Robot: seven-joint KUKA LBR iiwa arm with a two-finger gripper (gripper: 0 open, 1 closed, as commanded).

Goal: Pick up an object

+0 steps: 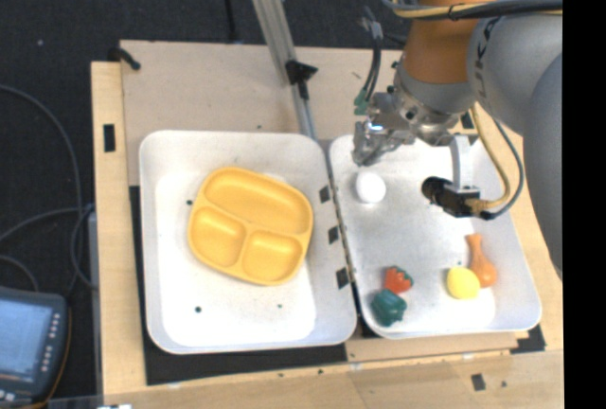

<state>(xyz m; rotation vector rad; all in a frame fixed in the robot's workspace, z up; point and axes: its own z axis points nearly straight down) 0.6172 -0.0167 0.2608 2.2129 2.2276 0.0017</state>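
Observation:
My gripper [367, 154] hangs over the far left part of the right bin [511, 303], just above a white ball [369, 187] that lies near the bin's left wall. Nothing shows between its fingers. Along the bin's near side lie a red toy [398, 279], a dark green toy [386, 306], a yellow lemon-like toy [462, 283] and an orange carrot-like toy [479, 261].
The left bin [170, 303] holds a yellow divided plate [250, 224] in its middle. A slanted aluminium bar [270, 14] rises behind the bins. The grey arm [516, 28] reaches in over the right bin's far right corner.

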